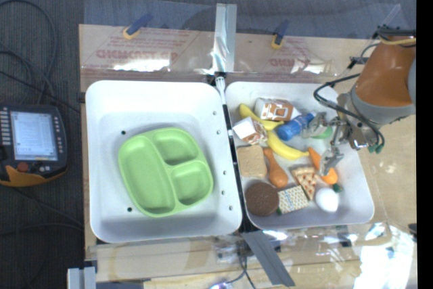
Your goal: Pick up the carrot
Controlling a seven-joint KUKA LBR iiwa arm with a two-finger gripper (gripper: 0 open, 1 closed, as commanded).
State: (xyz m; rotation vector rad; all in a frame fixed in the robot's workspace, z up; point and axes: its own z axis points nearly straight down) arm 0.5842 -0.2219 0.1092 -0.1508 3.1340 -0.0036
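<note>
My tool (333, 158) hangs right over the carrot (321, 168), which runs up-left to down-right; finger spread I cannot tell.

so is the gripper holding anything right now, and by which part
Cannot be told. The gripper is down at the carrot in the right bin, but a grip isn't visible.

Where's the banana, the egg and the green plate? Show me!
banana (285, 147), camera view, middle of its yellow curve.
egg (327, 200), camera view, centre of the white shell.
green plate (139, 176), camera view, floor of its big left compartment.
</note>
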